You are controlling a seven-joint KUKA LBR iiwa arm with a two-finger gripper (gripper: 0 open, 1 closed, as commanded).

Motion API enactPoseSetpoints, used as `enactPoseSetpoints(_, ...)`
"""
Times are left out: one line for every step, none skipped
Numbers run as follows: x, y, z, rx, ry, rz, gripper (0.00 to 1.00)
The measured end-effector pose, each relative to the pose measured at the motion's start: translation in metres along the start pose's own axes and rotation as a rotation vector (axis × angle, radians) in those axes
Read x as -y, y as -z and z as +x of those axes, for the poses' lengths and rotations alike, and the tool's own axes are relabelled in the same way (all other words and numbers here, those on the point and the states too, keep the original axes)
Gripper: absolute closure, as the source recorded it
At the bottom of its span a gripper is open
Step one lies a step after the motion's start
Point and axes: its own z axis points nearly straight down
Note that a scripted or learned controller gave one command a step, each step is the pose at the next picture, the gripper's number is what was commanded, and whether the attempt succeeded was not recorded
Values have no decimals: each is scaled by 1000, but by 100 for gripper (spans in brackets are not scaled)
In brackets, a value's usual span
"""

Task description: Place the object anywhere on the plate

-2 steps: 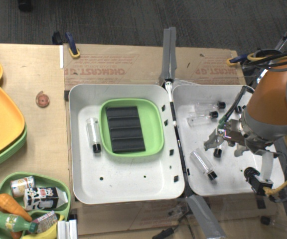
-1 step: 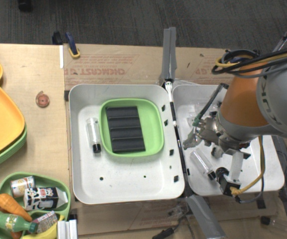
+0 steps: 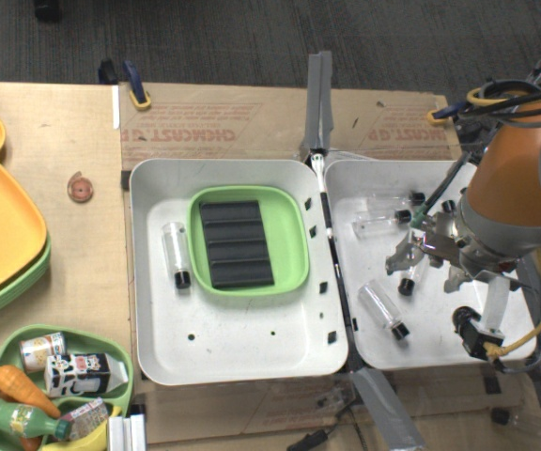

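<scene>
Over the right bin (image 3: 346, 252) we see the claw (image 3: 413, 256) low down, touching a clear tube (image 3: 407, 272). We cannot tell how it stands. Another tube (image 3: 383, 310) lies just below it. The green plate (image 3: 294, 242) sits in the left bin (image 3: 148, 280), well apart.

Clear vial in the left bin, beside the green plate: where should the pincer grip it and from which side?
Probably at mid-barrel, coming straight down. The vial lies flat on the bin floor, long axis running toward and away from the camera, black cap at the near end. Close the fingers across the narrow barrel, left to right. The green plate sits close on its right, so finger room there looks tight.
</scene>
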Motion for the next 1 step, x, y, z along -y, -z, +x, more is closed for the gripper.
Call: enactPoseSetpoints(14, -22, 38, 1, -385, 3, 0)
